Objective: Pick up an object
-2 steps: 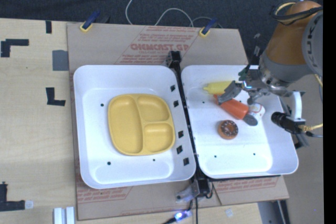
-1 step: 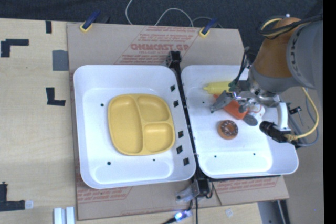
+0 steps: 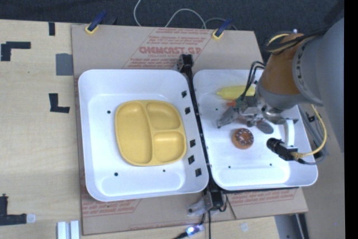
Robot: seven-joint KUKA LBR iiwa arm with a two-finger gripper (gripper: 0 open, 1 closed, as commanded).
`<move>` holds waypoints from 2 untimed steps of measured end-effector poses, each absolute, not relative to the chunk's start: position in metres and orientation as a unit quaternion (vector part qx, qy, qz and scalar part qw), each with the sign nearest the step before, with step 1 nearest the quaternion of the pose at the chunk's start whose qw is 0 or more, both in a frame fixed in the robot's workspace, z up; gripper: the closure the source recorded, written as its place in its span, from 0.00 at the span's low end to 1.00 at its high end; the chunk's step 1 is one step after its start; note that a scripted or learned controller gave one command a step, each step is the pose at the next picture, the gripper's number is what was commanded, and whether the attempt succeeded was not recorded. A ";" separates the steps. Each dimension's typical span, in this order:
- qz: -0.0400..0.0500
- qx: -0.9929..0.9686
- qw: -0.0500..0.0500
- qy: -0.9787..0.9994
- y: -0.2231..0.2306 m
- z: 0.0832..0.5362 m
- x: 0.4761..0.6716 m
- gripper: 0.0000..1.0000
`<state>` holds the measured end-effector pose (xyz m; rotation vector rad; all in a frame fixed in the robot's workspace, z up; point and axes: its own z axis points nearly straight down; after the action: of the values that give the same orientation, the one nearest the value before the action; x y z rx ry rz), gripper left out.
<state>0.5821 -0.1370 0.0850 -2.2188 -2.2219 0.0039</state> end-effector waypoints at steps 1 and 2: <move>0.001 -0.706 0.000 -0.708 -0.136 0.097 0.582 1.00; 0.000 -0.707 0.000 -0.707 -0.138 0.139 0.581 1.00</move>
<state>0.5806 -0.1378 0.1390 -2.2212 -2.2230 -0.0012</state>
